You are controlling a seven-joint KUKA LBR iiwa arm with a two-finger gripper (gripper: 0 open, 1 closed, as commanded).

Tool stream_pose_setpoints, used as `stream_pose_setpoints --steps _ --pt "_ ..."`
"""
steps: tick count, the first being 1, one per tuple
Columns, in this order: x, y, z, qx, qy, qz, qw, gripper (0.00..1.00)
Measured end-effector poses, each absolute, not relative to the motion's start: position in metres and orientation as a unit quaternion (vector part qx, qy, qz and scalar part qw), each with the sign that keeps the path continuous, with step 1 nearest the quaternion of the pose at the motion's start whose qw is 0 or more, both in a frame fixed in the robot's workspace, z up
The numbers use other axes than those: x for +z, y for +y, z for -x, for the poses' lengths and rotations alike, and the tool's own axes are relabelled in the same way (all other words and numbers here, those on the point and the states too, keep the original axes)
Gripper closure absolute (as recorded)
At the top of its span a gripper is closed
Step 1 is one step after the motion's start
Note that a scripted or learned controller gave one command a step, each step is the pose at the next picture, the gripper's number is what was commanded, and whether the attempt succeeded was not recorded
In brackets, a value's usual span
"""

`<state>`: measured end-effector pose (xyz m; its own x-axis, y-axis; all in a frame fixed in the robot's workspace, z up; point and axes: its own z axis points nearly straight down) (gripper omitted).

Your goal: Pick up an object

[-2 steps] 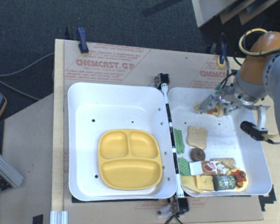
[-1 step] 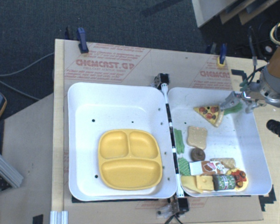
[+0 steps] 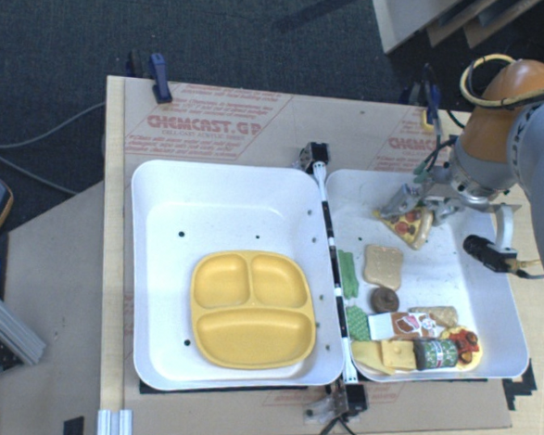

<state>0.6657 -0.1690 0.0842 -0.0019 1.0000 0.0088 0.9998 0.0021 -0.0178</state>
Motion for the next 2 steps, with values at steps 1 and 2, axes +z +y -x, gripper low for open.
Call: stream_pose_setpoints --steps 1,2 --pt "0.103 -0.172 -0.669 -0.0005 -0.708 0.706 0.004 1.0" --pt "0.214 -0.118 -0.623 -0.0019 -0.709 0.706 -0.001 1.0"
